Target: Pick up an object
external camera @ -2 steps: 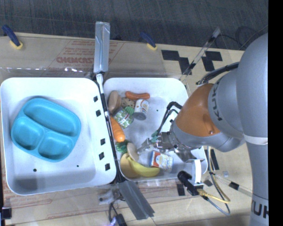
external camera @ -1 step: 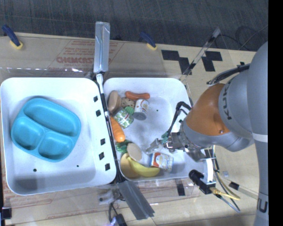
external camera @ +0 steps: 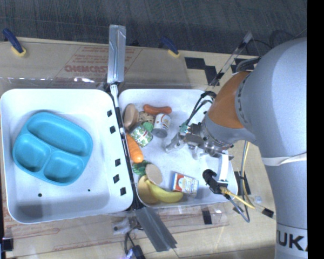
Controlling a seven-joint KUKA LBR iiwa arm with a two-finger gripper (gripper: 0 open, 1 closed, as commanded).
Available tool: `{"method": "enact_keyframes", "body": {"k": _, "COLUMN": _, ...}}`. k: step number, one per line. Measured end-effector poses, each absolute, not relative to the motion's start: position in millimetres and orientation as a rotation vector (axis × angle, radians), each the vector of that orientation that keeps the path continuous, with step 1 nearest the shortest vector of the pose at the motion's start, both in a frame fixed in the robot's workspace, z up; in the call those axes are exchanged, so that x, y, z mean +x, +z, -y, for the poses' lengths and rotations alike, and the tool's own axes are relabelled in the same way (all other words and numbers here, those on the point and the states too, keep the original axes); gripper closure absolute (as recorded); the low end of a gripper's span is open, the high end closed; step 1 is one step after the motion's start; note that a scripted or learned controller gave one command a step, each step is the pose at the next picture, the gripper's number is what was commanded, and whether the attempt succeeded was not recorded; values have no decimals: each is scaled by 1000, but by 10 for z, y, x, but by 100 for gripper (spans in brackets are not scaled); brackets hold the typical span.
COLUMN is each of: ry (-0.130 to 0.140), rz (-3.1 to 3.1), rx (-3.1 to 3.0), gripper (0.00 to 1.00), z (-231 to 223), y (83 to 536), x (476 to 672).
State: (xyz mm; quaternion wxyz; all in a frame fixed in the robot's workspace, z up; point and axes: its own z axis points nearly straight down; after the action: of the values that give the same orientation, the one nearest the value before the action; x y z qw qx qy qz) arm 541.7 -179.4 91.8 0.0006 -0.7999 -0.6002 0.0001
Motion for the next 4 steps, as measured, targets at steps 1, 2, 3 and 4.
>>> {"method": "enact_keyframes", "body": {"k": 1, "ry": -2, "rz": 1912, "rx": -2491, "gripper": 0, "z": 1296, "y": 922, "x": 4772}}
{"method": "enact_keyframes", "body": {"k": 2, "ry": 0, "rz": 1191, "rx": -2905, "gripper": 0, "z": 1718, "y": 1955, "x": 5136}}
{"method": "enact_keyframes", "body": {"k": 3, "ry": 8, "rz": 760, "rx": -3044, "gripper": 0, "z": 1782, "y": 1484, "x": 5509}}
{"method": "enact_keyframes", "body": {"k": 4, "ry": 5, "rz": 595, "rx": -3079, "gripper": 0, "z": 1096, "y": 1774, "x": 4994}}
